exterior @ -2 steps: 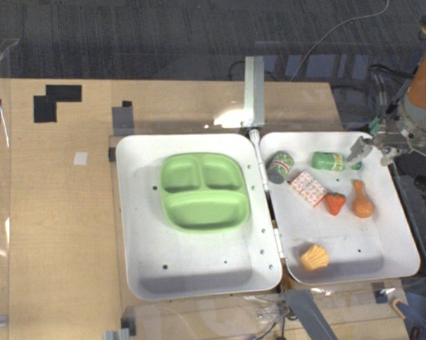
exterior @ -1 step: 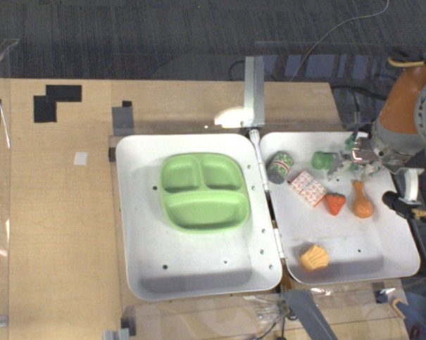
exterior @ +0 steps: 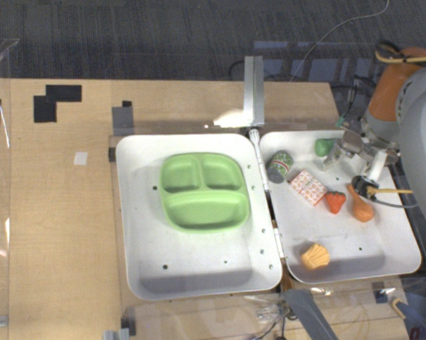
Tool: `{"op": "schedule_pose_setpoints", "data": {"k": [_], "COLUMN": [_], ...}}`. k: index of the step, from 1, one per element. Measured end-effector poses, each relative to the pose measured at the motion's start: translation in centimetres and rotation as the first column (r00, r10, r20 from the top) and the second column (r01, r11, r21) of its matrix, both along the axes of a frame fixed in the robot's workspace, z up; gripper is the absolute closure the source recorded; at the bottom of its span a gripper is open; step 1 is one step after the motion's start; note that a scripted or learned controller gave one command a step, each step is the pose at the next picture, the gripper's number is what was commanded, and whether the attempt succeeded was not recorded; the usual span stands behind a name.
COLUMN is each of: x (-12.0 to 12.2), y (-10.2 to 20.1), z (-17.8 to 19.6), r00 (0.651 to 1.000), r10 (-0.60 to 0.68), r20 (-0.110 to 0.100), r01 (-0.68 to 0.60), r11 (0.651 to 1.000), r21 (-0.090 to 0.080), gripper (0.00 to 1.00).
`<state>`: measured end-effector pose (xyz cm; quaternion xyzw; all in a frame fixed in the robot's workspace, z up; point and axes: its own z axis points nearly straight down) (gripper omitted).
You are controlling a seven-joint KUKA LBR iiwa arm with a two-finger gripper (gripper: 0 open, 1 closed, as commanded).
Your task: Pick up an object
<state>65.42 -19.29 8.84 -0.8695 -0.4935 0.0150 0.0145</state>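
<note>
Camera view puts the two-finger gripper (exterior: 337,155) low over the far part of the right white bin (exterior: 386,260), right beside a small green rounded object (exterior: 324,147) at its far-left side; whether it grips anything I cannot tell.

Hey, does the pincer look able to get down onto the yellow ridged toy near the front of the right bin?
Probably yes: the yellow ridged toy lies alone on bare bin floor, apart from the other items, open from above.
</note>
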Motion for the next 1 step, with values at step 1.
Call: {"op": "schedule_pose_setpoints", "data": {"k": [1], "x": [1.61], "y": [0.47], "z": [15.18], "r00": [0.983], "r10": [-0.177], "r20": [0.046], "r01": [0.177], "r11": [0.984], "r21": [-0.011], "gripper": [0.00]}}
